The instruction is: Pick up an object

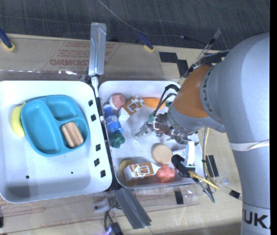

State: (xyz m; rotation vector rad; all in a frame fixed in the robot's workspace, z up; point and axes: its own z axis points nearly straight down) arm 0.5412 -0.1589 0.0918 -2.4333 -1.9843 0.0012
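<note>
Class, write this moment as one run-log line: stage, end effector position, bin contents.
stage: reaching | end effector: low in right bin, nothing visibly held | left bin: blue tray carrying bread roll

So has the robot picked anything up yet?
Not that I can see. The end effector is down in the right bin, near the blue bottle and the tan disc, with nothing visibly lifted. Grabbing and raising something is still left.
</note>
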